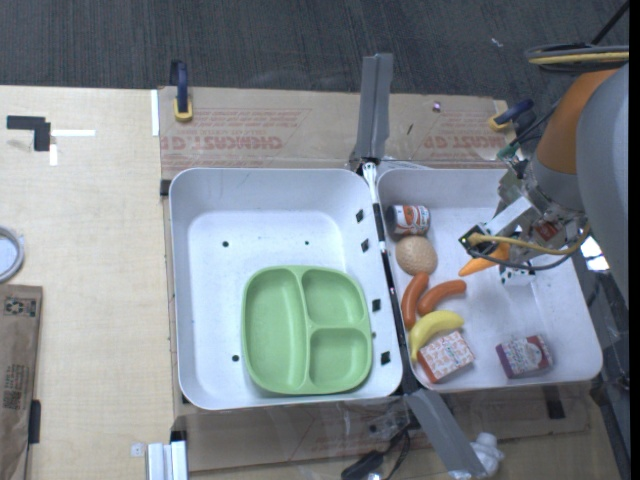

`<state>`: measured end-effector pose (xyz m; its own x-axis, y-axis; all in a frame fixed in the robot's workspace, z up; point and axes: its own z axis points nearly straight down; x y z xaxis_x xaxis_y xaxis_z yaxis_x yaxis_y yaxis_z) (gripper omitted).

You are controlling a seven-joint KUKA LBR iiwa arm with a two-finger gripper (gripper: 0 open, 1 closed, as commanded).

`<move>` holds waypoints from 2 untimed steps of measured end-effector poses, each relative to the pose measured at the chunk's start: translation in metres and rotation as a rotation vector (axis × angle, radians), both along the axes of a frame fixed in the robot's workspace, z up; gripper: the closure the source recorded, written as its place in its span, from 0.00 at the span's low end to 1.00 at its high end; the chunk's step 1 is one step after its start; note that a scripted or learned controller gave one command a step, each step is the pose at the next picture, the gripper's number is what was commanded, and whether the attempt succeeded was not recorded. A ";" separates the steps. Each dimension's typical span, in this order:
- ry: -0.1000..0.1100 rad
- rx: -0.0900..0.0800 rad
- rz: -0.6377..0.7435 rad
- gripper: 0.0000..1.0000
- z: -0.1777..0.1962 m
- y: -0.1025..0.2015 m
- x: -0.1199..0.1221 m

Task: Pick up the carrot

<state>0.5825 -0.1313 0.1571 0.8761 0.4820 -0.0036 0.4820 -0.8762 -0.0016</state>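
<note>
pincer (pixel 515 256) is seen low over the food bin (pixel 565 313), wrist tilted, prob. so the carrot (pixel 478 265) can be met at its thick end. how far the pincer is open can't be told, nor if anything is gripped. carrot is found right against the pincer, on the side facing the sausages (pixel 440 293) & round brown item (pixel 417 256). its long axis is laid approx. across the bin, slightly slanted; thin tip is pointed away from the pincer, twd the sausages.
</note>
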 end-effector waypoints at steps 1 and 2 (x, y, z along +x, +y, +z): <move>-0.017 0.002 -0.252 1.00 -0.057 -0.033 -0.017; -0.021 0.000 -0.294 1.00 -0.057 -0.033 -0.028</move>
<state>0.5546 -0.1647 0.1004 0.9782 0.2071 0.0157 0.2071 -0.9783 0.0054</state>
